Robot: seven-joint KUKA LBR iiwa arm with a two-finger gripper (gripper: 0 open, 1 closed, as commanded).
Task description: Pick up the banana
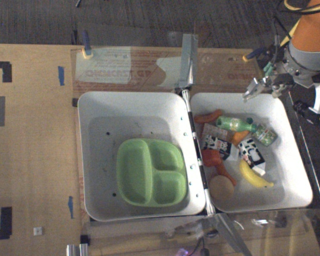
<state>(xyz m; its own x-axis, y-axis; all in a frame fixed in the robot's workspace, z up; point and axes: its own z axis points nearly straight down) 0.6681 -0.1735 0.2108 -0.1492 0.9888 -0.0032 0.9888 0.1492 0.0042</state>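
From my remote seat, the banana (pixel 254 175) lies in the right bin (pixel 297 188), toward its five o'clock corner, curved side down on the bin floor and touching the black-and-white carton (pixel 252 153) at its eleven o'clock. A tan, egg-like ball (pixel 221 188) sits near it at nine o'clock. Further out, a green bottle (pixel 236 124) lies across the top of the pile. The gripper (pixel 262 86) hangs over the bin's twelve o'clock rim, well apart from the fruit, carrying nothing; I cannot tell its claw's state. I judge that it is parked there to keep the pile in clear view. The green tray (pixel 151 172) sits in the left bin (pixel 93 143).
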